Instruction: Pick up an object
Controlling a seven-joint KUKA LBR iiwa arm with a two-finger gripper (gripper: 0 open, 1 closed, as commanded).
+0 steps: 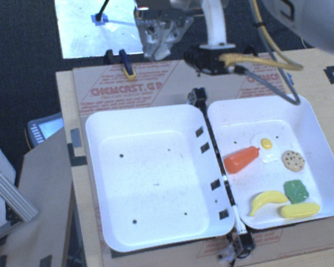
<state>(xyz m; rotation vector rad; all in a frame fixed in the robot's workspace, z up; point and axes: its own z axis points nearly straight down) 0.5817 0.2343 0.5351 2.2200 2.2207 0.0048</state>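
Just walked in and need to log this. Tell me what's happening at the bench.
The gripper hangs above the bench behind both bins, with nothing visible in it. The right bin has a toy carrot, fried egg, cookie, banana, green piece and yellow piece. Nothing is picked up yet.

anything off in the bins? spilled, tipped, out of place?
Nothing stands out. The carrot, fried egg, cookie, banana, green piece and yellow piece all lie inside the right bin, none over the rim. The gripper hangs above the bench's far edge.
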